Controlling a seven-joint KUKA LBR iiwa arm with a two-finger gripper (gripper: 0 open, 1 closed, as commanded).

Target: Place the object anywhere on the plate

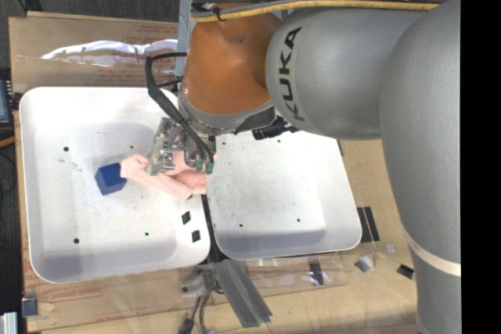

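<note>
Single overhead view, slanted. Landmark: the left bin (47, 246).

- Blue block (110, 178) lay on the floor of the left bin, about mid-depth and a little left of its centre, resting flat and clear of the walls.
- Pink flat item (186, 184), irregular in outline, lay in the left bin against its right-hand side, reaching toward the rim shared with the right bin (274, 203). Its left end was just beside the blue block; whether they touched was not clear. It could not be confirmed as the plate.
- Gripper (182, 156) was over the right part of the left bin, directly above the pink item and apart from the blue block. How wide it stood could not be told: the metal parts merged with the pink surface below. Nothing was seen held.
- Arm (352, 66) crossed above the right bin toward the left bin, its orange band (223, 62) over the left bin's far right corner. Black cables (160, 90) looped at the same corner.
</note>
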